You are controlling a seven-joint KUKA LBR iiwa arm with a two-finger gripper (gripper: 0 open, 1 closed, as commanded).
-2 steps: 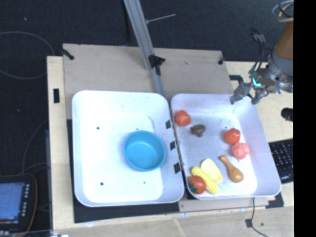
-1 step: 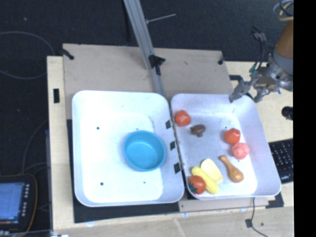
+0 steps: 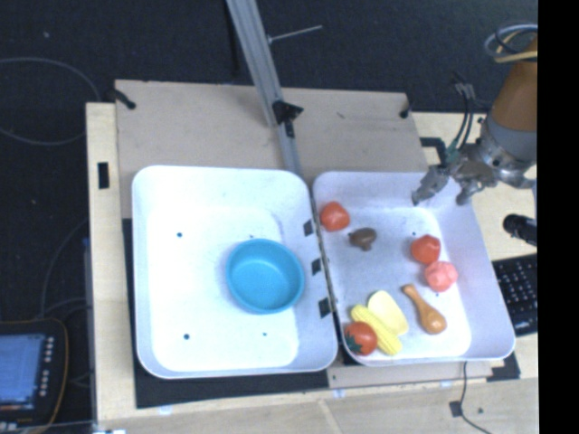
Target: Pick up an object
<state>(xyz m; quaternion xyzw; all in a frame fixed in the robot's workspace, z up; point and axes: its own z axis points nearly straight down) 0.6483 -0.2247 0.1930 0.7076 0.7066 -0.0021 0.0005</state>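
My gripper [image 3: 445, 191] hangs over the far right corner of the right bin [image 3: 389, 199], its two fingers spread open with nothing between them. Below it in that bin lie a red tomato [image 3: 334, 215], a small brown object [image 3: 363, 239], a red fruit [image 3: 425, 249] and a pink one [image 3: 441, 276] touching it. Nearer the front are an orange gourd-shaped piece [image 3: 425, 309], a yellow piece [image 3: 387, 312], a corn cob [image 3: 374, 331] and a red strawberry-like item [image 3: 360, 338]. All objects rest on the bin floor, apart from the gripper.
The left bin [image 3: 172, 206] holds a blue bowl [image 3: 263, 275]. A grey metal post [image 3: 258, 52] rises behind the bins' divide. A keyboard [image 3: 520, 292] lies right of the right bin, and a screen device [image 3: 27, 369] sits at the lower left.
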